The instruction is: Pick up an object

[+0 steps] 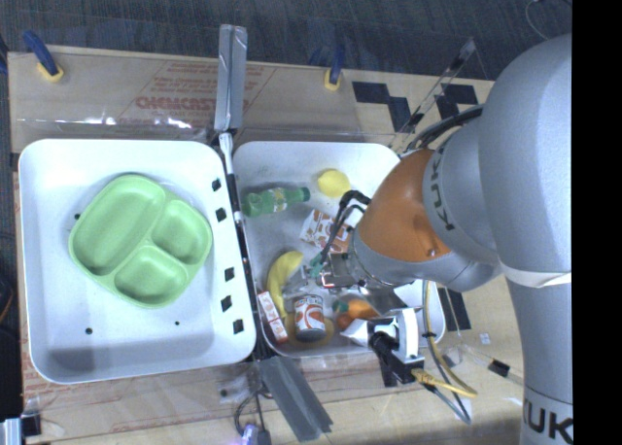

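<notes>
The right bin [292,156] is crowded along its near side: a banana [282,276], a can [310,317] and a small carton [272,319] lie close together, with the arm [428,220] hanging over the bin's right half. Beyond the banana, a green bottle [272,201] and a lemon [332,182] leave bare floor between them. The left bin [58,239] has a green divided tray [141,237] at its middle, with open floor around it.
</notes>
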Controlling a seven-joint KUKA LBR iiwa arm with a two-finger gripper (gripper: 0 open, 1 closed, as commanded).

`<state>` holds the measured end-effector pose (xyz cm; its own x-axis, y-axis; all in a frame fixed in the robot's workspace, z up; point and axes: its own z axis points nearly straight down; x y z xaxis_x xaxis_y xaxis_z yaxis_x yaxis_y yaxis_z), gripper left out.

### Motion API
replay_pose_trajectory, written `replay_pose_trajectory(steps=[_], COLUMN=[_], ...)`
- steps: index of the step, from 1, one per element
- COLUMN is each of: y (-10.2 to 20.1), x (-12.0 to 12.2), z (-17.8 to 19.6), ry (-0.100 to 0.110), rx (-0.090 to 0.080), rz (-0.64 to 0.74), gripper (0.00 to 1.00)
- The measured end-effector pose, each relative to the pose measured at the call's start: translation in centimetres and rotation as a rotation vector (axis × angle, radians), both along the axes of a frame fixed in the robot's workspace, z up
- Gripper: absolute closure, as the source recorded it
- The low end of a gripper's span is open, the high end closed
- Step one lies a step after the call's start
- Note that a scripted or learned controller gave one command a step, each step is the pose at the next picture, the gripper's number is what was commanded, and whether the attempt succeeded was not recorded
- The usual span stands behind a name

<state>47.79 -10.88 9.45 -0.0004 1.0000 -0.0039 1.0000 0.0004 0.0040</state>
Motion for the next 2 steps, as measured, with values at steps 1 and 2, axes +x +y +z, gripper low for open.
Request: replay_pose_trajectory(steps=[1,2], y=[0.48,0.47], x=[-0.10,-0.04], z=[-0.30,0.60], ry=[0.002,0.003], rx=[0.001,0.000], rz=[-0.182,-0.177], gripper=[0.00,1.00])
